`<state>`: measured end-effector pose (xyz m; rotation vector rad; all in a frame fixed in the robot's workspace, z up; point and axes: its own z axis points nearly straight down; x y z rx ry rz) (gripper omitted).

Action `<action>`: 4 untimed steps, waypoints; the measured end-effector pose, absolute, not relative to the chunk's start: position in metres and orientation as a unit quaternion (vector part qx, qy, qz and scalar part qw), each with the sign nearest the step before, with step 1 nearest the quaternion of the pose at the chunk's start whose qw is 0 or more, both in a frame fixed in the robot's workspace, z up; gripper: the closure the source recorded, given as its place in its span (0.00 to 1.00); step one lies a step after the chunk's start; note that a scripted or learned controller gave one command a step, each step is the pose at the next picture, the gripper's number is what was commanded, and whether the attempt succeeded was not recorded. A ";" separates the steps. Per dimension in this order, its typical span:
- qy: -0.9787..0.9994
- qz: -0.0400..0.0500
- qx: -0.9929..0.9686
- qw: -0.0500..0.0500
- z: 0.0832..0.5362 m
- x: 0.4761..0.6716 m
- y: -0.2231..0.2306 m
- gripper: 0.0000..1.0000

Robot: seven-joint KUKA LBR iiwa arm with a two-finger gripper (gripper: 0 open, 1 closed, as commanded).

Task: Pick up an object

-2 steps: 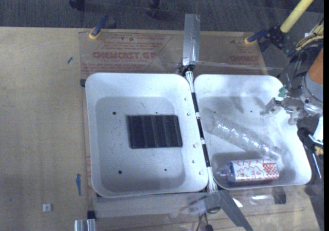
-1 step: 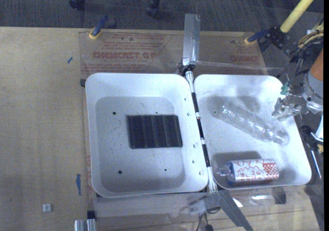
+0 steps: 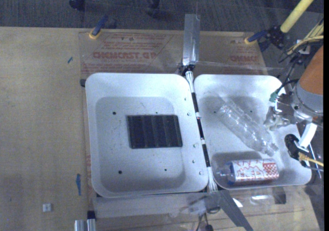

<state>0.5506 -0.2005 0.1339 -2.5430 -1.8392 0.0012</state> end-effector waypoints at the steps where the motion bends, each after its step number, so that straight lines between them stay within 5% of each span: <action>1: -0.548 0.000 -0.836 0.000 0.232 0.518 -0.156 1.00; 2: -0.548 0.000 -0.836 0.000 0.232 0.518 -0.156 0.00; 3: -0.542 0.001 -0.841 0.001 0.216 0.509 -0.179 0.00; 4: -0.581 -0.002 -0.814 -0.003 0.088 0.485 -0.167 0.00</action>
